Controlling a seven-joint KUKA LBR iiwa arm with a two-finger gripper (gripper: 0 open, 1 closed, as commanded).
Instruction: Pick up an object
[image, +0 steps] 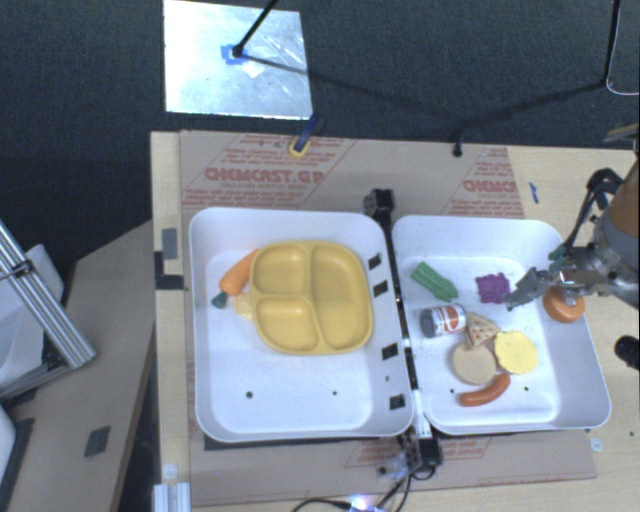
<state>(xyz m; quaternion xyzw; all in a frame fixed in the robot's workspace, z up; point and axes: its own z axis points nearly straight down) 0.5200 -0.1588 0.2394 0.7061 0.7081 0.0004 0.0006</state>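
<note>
Toys lie in the right bin (578, 395): purple grapes (491, 288) and orange disc (565, 306) near its far right corner. End effector (530, 289) hangs between them, fingers apart, gripping nothing. Yellow tray (305, 297) fills the left bin (300, 405).

The arm (618, 245) reaches in from the right edge, its grey wrist bent down and leftward over the right side of the bench. The gripper (530, 288) sits at the end of it, pointing left and slightly down, its dark fingers (522, 291) angled toward the lower left.
</note>
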